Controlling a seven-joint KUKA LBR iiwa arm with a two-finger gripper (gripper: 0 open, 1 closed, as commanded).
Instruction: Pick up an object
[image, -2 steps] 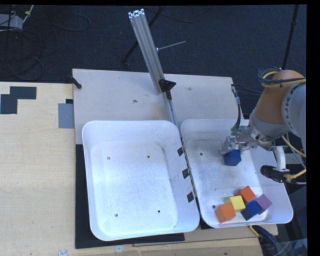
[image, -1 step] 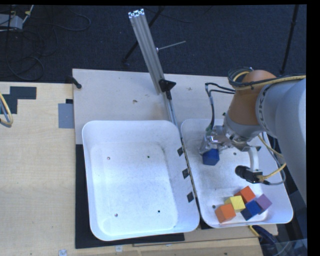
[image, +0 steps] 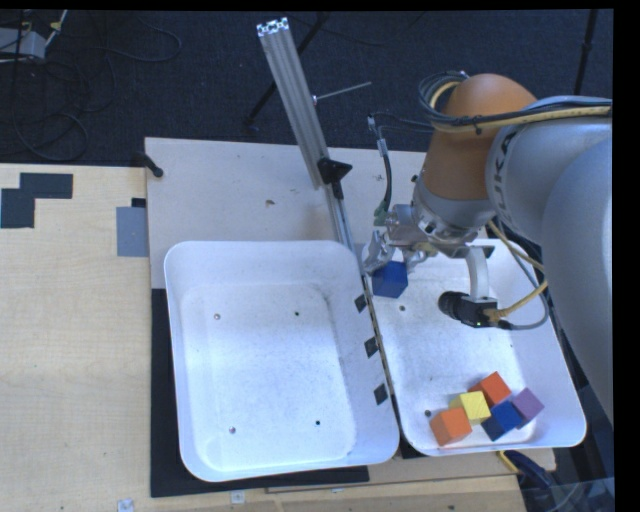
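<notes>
- The arm (image: 520, 150) leans in from the right, its orange band over the back of the right bin (image: 560, 400).
- The gripper (image: 388, 262) hangs by that bin's left rim, near the divider between the two bins.
- A blue cube (image: 390, 279) sits right under the fingers; it looks pinched between them and lifted off the floor, though the angle makes that hard to be sure of.
- In the right bin's near corner lie an orange cube (image: 450, 425), a yellow cube (image: 474, 406), a red-orange cube (image: 494, 387), a dark blue cube (image: 503, 419) and a purple cube (image: 527, 404), bunched and touching.
- The left bin (image: 200, 300) stands just beside.
</notes>
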